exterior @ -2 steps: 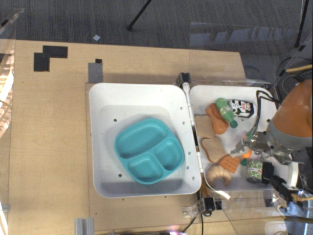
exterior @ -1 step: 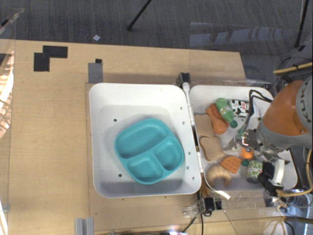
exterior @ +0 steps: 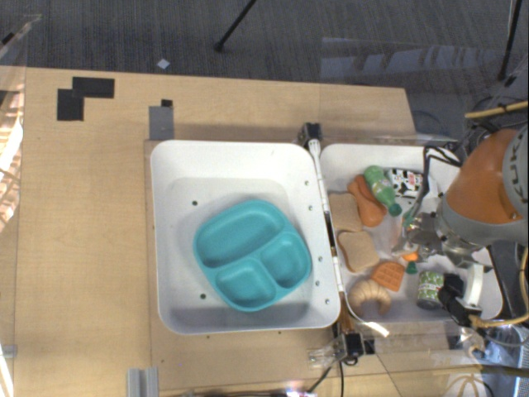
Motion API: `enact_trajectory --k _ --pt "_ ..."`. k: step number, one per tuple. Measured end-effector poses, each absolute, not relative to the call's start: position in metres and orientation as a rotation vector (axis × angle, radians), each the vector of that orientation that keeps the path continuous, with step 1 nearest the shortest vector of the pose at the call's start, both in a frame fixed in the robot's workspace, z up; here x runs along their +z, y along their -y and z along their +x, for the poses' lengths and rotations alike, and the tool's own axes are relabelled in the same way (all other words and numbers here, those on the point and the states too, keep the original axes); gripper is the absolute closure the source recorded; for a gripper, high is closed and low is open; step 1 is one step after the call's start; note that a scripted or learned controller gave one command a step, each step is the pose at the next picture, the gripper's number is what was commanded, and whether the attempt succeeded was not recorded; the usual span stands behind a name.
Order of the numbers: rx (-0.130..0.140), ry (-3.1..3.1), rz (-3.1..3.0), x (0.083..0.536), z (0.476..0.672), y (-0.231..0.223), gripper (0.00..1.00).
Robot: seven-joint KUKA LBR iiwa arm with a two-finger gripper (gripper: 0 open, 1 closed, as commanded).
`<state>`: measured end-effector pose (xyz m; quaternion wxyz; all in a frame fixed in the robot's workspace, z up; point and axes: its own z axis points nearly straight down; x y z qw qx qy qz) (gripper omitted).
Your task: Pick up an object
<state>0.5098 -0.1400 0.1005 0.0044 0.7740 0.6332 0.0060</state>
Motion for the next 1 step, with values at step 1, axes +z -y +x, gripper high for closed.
enact_trajectory --k 1 --pt "0.019 -1.984 2.422 0.2161 0.569 0.105 1.0"
